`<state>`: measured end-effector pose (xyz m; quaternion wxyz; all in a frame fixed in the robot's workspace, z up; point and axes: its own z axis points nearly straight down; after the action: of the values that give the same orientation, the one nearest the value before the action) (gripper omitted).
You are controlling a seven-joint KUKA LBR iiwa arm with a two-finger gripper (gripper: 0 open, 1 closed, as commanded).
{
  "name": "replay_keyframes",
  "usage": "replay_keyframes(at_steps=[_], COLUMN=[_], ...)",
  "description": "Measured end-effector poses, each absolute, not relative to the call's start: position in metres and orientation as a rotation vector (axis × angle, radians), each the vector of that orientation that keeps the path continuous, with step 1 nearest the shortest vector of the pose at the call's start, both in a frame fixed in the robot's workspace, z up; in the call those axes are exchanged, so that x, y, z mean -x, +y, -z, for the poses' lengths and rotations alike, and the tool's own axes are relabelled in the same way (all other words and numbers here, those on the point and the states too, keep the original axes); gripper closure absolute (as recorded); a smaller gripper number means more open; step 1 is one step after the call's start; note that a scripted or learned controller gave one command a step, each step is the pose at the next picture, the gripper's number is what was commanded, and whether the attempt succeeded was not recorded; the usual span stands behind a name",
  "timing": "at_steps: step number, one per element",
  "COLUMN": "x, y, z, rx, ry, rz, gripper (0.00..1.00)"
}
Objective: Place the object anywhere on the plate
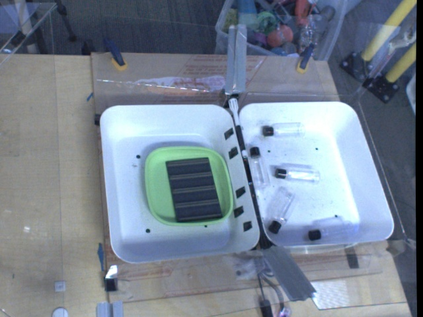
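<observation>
A light green square plate [154, 193] lies in the left white bin [125, 137]. On the plate rests a dark ribbed rectangular block [193, 190], lying flat and covering the plate's middle. The right white bin [344, 144] holds several clear vials with black caps: one near the back [281, 130], one in the middle [297, 174], one along the left wall [256, 166], one toward the front left [279, 210], and one at the front [330, 232].
A clear tub of colourful toys [281, 12] stands behind the bins. A metal divider strip [236, 65] rises at the back between the bins. Black clips [238, 191] line the shared wall. Wooden bench surface [46, 177] extends left.
</observation>
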<state>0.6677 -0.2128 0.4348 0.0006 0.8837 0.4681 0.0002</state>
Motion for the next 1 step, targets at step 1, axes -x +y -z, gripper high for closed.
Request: replay_keyframes(at_steps=[1], x=[-0.6674], y=[-0.2138], z=[-0.4348], rx=[-2.826], ry=[1.371], rz=[-0.003], gripper=[0.00])
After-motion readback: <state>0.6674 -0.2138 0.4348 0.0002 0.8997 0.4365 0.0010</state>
